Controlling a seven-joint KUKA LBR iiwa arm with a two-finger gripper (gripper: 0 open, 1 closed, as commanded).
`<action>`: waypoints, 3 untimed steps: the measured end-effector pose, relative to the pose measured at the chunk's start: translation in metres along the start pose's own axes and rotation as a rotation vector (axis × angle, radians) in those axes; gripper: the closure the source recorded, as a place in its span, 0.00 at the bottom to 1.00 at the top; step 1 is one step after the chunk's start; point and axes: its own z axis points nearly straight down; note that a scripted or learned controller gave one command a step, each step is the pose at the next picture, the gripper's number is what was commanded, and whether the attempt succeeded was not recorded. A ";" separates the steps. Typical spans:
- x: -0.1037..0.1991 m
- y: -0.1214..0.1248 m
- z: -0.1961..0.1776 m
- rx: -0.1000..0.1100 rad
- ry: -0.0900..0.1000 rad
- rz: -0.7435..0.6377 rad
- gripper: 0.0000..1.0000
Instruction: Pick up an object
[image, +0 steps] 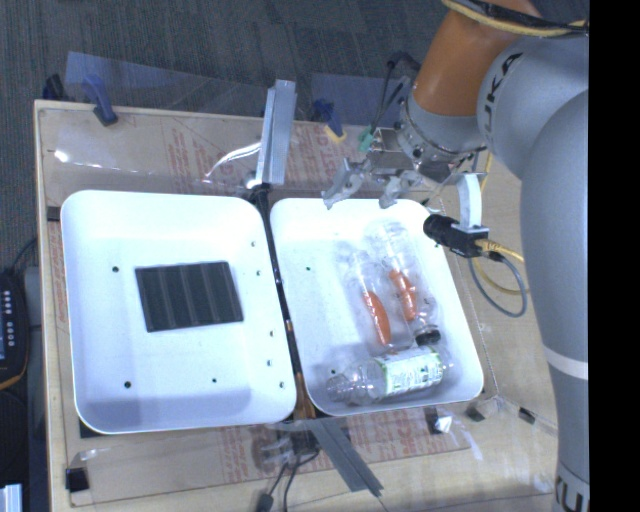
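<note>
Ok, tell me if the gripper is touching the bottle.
Apart. The camera view shows the gripper at the right bin's far rim, with bare bin floor between it and the bottle at the near wall.

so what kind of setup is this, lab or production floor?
Looks like a lab grasping test bench: two white bins on a taped board, the grey-and-orange arm over the right bin, loose cables.

One fixed camera looks down at a slant on both white bins (165, 400).

Clear bottle (392, 376) and bagged orange pieces (388, 290) lie in right bin (300, 300).
</note>
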 end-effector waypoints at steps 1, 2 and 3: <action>-0.035 -0.032 0.124 -0.008 -0.001 -0.066 0.00; -0.004 -0.089 0.077 -0.007 0.000 -0.128 0.00; 0.040 -0.037 0.071 -0.007 -0.001 -0.027 0.00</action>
